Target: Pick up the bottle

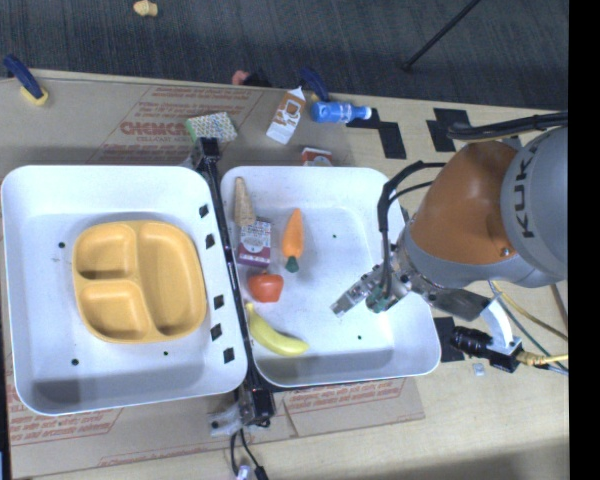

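A small blue bottle lies on its side on the bench, just beyond the far edge of the right bin. My gripper hangs low over the white floor of the right bin, toward its near right part, far from the bottle. Nothing shows in the gripper. The grey and orange arm covers the bin's right rim.
In the right bin lie a cone, a pink packet, a carrot, a tomato and a banana. The left bin holds a yellow divided plate. Small cartons lie near the bottle.
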Tool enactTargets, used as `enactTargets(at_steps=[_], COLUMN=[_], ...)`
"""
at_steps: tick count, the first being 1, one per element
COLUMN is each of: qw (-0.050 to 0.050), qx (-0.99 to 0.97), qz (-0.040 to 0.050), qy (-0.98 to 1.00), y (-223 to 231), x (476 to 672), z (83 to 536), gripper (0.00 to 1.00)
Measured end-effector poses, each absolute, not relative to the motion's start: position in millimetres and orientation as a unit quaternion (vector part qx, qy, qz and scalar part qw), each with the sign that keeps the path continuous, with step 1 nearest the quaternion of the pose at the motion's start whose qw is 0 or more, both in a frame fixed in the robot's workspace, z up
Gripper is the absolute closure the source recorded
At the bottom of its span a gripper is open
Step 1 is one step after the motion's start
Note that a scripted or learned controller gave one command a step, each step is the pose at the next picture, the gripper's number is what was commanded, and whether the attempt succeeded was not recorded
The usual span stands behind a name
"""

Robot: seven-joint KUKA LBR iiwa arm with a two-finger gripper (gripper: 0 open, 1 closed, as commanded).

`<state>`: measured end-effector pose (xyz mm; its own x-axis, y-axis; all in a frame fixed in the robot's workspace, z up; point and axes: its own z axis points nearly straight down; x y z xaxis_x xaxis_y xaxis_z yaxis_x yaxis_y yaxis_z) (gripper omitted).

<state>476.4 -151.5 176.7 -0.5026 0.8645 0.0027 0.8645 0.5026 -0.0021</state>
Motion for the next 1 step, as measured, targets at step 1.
enactTargets(at_steps=[1], qw=[0.000], qx=[-0.422], qz=[0.0006], qy=[-0.907], y=[-211.6], x=[476.6], z=[232.6], gripper=[1.00])
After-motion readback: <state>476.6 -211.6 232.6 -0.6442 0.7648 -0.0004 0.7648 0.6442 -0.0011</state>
